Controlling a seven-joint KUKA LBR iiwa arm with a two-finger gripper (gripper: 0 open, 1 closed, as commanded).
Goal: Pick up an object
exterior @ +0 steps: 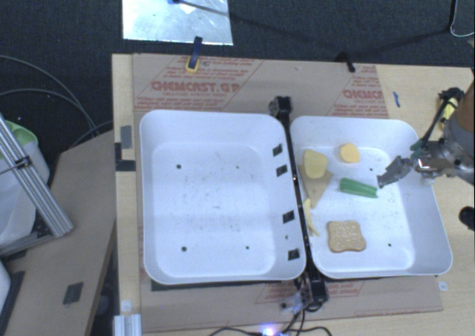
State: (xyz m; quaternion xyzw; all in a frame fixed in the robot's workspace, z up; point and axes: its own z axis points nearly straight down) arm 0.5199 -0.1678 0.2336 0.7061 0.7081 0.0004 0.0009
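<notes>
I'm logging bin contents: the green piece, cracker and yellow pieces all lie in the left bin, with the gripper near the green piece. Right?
Not quite: the camera view shows the green piece, cracker and yellow pieces in the right bin. The gripper is near the green piece.

Even, bright light falls from above onto my desk [245, 75]. Both white bins [215, 201] are nearly washed out, with soft faint shadows along their walls. The metal sheet [178, 1] on the dark floor glares. The picture is slightly soft and grainy.

Grey metal arm [453, 160] with orange band, dark-fingered gripper [389, 176].
</notes>
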